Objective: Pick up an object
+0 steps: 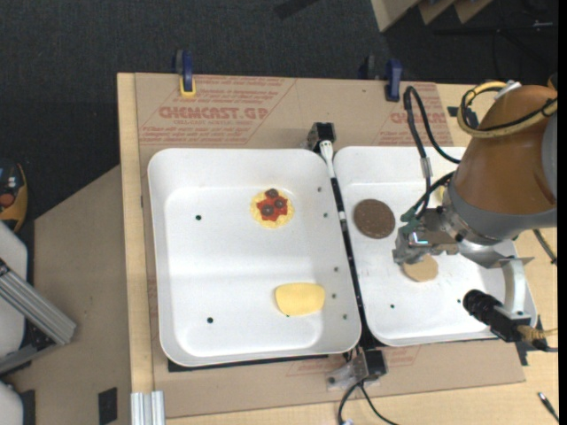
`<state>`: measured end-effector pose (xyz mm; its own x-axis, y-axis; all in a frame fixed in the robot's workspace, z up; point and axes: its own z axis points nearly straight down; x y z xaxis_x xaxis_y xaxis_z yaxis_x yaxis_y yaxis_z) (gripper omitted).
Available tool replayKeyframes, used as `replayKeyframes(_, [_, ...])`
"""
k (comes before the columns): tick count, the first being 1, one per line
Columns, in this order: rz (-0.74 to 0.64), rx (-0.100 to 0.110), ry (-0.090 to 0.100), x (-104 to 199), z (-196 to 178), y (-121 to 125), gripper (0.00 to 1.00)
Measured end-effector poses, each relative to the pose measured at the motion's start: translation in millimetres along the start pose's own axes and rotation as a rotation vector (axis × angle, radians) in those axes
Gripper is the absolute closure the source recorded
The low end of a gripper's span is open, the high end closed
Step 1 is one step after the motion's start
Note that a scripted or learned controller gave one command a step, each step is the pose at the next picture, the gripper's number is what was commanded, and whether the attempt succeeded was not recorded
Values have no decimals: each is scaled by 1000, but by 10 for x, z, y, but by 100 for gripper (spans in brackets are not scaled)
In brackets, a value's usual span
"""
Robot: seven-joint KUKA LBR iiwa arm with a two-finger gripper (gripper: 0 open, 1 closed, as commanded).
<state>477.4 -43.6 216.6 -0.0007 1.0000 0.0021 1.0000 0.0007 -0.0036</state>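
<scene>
A: Where is the gripper point(415, 246)?

B: Low over the right bin point(399, 326), near its middle, just right of a brown disc point(374, 219). The arm point(509, 166) comes in from the right and covers much of that bin's far right side.

A: Is it clenched or released?

B: I cannot tell. From above, the metal parts blur together and the wrist hides the rest.

A: Anything under it?

B: A tan disc point(423, 272) lies right at its lower edge. The upper part of the disc is covered by the gripper, so I cannot say whether they touch or whether it is grasped. The disc looks to be lying flat on the bin floor.

A: And the brown disc?

B: Fully in view, flat, near the bin's left wall, apart from the tan one.

A: The left bin point(204, 264)?

B: Two things, well apart. A small round pizza-like piece point(273, 208), yellow with red and dark spots, sits toward the far side; its toppings are too small to name. A pale yellow lump point(299, 298) lies nearer the front right corner.

A: What carries the bins?

B: A brown tabletop point(221, 109) with red lettering, partly hidden by them.
</scene>
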Motion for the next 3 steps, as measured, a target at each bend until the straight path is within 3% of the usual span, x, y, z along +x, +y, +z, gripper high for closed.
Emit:
replayKeyframes(1, [0,-7,-3,39,-202,24,100])
replayKeyframes(3, [-3,-24,-2,250,-3128,15,100])
